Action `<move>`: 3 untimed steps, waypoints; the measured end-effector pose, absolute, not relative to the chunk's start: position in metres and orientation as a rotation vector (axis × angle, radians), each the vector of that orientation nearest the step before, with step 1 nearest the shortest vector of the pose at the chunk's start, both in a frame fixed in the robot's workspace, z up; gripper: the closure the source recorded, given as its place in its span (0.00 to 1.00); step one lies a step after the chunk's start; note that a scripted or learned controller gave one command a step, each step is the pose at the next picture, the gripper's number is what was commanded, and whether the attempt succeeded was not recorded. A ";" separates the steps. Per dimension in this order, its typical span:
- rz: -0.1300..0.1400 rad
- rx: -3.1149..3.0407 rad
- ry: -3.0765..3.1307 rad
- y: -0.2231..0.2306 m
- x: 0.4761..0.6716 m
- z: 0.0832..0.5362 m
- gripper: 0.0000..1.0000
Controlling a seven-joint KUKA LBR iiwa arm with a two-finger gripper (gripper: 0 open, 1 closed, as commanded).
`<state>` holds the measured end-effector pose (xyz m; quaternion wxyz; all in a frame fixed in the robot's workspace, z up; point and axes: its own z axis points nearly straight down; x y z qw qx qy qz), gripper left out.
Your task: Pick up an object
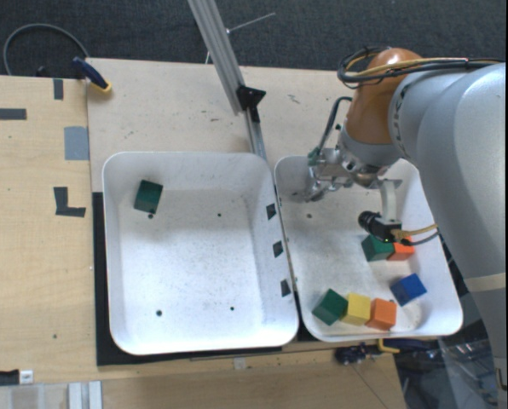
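A dark green cube (148,196) is lying alone near the far left corner of the left white bin (118,254). In the right white bin (437,318), a green block (329,306), a yellow block (357,308) and an orange block (382,313) are sitting in a touching row along the near edge, with a blue block (407,289) just beside them. The gripper (322,180) is hanging over that bin's far left corner, holding nothing visible; I cannot tell whether it is open or closed.
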<state>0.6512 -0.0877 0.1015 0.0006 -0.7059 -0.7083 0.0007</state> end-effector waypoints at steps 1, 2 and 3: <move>-0.003 -2.221 -2.224 -0.090 0.652 0.144 1.00; -0.006 -2.222 -2.226 -0.091 0.647 0.205 1.00; -0.003 -2.221 -2.225 -0.090 0.648 0.238 1.00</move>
